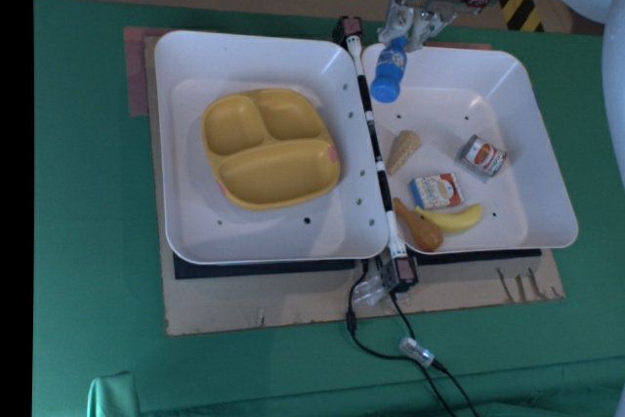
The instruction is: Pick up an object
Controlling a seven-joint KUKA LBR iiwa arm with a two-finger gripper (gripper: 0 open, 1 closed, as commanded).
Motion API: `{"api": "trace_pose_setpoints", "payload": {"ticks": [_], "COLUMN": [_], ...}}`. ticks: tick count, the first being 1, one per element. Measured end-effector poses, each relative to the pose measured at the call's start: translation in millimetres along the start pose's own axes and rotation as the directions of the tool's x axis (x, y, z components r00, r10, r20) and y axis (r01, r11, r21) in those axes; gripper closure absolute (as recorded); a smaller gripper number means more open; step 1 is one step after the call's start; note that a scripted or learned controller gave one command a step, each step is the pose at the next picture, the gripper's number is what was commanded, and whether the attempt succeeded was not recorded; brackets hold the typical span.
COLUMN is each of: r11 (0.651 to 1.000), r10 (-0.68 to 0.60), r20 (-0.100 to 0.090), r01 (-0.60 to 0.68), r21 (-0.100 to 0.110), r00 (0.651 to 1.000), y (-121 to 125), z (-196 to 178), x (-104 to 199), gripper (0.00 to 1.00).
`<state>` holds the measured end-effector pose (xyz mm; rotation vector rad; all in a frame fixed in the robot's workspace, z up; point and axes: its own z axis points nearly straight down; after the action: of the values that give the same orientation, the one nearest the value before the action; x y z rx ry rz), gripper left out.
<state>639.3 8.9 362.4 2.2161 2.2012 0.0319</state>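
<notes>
- Hand sits above the far-left corner of the right shallow white plastic bin, fingers clamped on the top of a small blue plastic bottle.
- Bottle hangs tilted, base lower-left, over the divider strip between the bins, clear of the bin floor.
- Right bin also has: tan waffle ice-cream cone, small red-labelled tin can on its side, small white-and-orange carton, yellow banana, brown-orange carrot-shaped item by the near-left wall.
- Carton touches banana; can well apart from cone.
- Left white bin holds a yellow three-compartment plastic tray, roughly centred.
- Both bins rest on cardboard on the green-covered desk.
- Black cable runs off the near edge.
</notes>
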Motion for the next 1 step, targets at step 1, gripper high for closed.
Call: {"api": "trace_pose_setpoints", "payload": {"ticks": [1], "r11": [1.0], "r10": [-0.004], "r20": [-0.001], "r01": [0.005], "r21": [0.013], "r00": [1.0], "y": [-20.8], "z": [-52.1], "x": [59.1], "gripper": [1.0]}}
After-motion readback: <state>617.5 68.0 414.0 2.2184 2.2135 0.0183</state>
